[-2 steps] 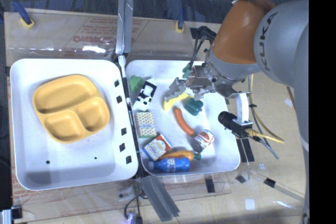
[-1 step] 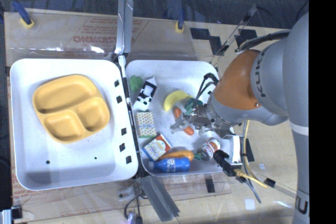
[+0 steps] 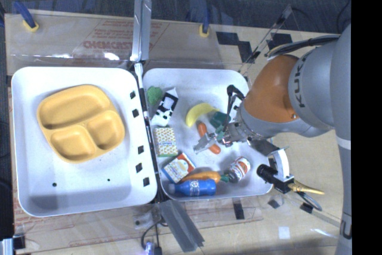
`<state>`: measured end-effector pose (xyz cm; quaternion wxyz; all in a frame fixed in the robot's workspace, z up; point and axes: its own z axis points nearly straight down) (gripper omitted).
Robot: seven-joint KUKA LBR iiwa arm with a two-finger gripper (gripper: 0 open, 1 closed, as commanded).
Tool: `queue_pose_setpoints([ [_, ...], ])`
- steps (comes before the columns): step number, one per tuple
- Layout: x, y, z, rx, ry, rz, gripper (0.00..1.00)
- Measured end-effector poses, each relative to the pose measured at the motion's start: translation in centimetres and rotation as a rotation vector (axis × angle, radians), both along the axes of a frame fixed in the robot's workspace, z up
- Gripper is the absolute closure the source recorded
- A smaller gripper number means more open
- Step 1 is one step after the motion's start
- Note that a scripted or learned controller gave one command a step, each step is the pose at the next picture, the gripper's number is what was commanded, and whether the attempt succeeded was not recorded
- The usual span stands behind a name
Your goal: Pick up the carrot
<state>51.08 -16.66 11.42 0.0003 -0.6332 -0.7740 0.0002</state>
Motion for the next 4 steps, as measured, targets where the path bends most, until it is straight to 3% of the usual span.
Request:
queue_pose_setpoints([
  [1,-3.4,-4.4,0.9,0.002,0.005,-0.206,0.00],
  [2,-3.4,-1.0,-2.5,0.002,0.002,0.020,0.00],
  [3,-3.3,-1.1,-1.8,0.001,0.002,0.024,1.00],
  [4,-3.4,7.1,-2.5,0.002,0.004,-0.198,1.00],
])
